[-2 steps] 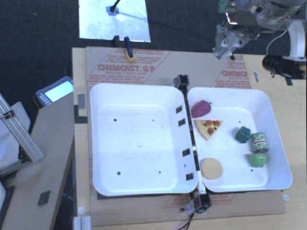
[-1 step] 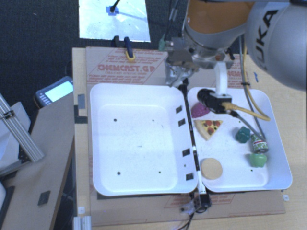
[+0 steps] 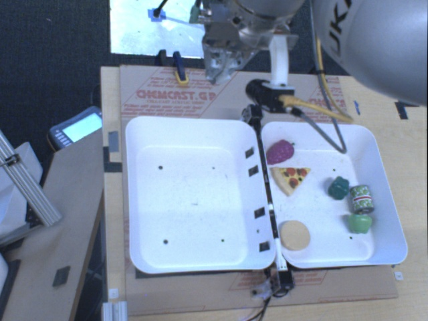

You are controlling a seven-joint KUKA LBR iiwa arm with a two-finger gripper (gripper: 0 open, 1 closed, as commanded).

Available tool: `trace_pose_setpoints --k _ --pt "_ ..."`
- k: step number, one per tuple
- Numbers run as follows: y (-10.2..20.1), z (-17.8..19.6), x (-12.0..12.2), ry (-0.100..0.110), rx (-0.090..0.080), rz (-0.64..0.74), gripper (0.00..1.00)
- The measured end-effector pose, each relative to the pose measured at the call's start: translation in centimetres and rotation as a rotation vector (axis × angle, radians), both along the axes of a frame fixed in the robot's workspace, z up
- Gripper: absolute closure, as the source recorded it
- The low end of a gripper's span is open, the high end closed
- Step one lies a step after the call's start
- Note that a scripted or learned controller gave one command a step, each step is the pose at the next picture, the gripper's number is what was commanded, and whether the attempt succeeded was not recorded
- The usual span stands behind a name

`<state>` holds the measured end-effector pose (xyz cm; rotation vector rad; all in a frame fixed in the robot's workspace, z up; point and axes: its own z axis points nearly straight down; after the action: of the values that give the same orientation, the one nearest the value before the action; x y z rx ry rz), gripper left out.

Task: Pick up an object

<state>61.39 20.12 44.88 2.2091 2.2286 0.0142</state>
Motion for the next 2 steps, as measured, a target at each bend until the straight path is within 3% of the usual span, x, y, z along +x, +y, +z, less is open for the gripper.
trace_pose_setpoints --k 1,2 --pt "3.5 6.9 -1.1 0.000 0.001 0.000 1.00" --pt "-5.4 8.9 -7.0 0.006 -0.003 -0.014 1.00"
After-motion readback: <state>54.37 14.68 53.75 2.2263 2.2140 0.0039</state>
